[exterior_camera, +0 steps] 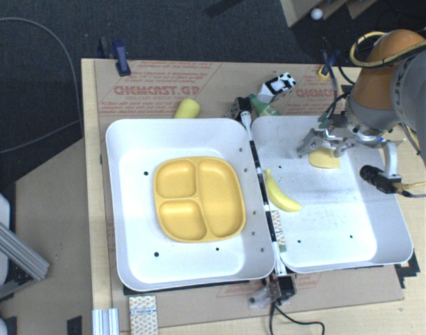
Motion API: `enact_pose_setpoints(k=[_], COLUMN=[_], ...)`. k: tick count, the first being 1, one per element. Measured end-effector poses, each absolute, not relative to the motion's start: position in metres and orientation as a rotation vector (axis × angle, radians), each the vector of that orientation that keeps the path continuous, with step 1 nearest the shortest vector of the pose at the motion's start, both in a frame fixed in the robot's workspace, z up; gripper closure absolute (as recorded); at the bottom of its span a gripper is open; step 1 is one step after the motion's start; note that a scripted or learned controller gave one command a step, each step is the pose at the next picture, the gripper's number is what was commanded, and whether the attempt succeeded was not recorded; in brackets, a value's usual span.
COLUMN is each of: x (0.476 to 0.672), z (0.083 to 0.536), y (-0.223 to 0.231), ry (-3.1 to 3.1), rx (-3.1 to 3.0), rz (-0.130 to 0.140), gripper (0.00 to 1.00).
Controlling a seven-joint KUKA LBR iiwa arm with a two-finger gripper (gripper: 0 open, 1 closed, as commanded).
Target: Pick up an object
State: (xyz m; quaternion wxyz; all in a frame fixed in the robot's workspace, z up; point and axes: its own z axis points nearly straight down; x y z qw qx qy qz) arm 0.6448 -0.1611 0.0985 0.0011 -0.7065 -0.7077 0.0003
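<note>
Right now a pale yellow lump (325,159) lies in the right bin (338,243), toward its twelve o'clock edge, with the pincer (326,144) spread open directly above it, fingers straddling it without gripping. At seven o'clock from the lump lies a banana (281,195). The left bin (129,187) holds a yellow divided plate (199,198).

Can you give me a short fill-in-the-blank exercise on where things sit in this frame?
1. The divided yellow plate lies in the ____ bin.
2. The banana lies in the right bin, near its ____ edge.
3. The gripper is over a pale yellow piece in the ____ bin.
4. The plate has ____ compartments.

Missing words: left; left; right; three
</note>
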Motion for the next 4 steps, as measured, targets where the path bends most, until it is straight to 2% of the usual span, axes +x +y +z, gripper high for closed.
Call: enact_pose_setpoints(k=[1,2,3,4], x=[0.646,0.649,0.649,0.657], z=[0.109,0.124,0.124,0.199], y=[-0.161,-0.091,-0.092,-0.198], ry=[-2.225,-2.222,-2.222,-2.223], rx=[-2.219,-2.219,-2.219,-2.226], rz=[-0.001,-0.001,0.001,0.001], gripper=[1.00,1.00,0.00,0.00])
